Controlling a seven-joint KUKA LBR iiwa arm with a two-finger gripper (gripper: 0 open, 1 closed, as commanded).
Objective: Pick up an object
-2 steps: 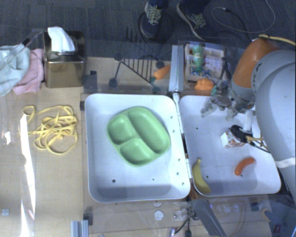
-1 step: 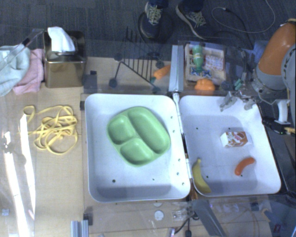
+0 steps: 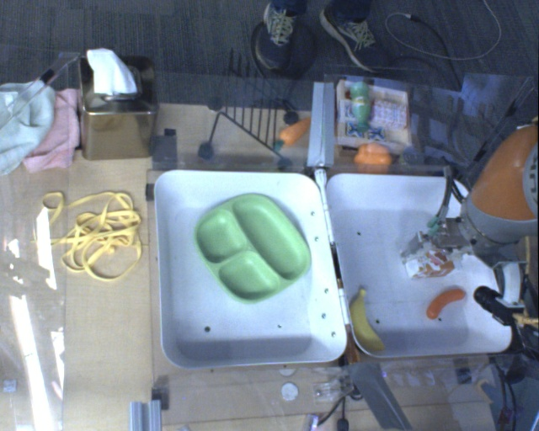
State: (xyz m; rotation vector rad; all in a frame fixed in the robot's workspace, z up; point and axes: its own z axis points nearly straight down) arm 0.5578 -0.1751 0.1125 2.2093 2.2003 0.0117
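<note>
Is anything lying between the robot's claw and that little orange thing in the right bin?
Nothing visible lies between them. The gripper hangs over a crumpled packet; the orange piece sits apart on bare bin floor, just nearer the camera.

Lighting's pretty even and bright from overhead, a bit cool-toned. The two white bins (image 3: 253, 337) come out slightly bluish with soft shadows along their inner walls. There's hazy glare streaking the clear sheet on the left of the table (image 3: 34, 286). Whole frame is a little soft and grainy, and the dark floor up top (image 3: 168, 25) looks murky.
</note>
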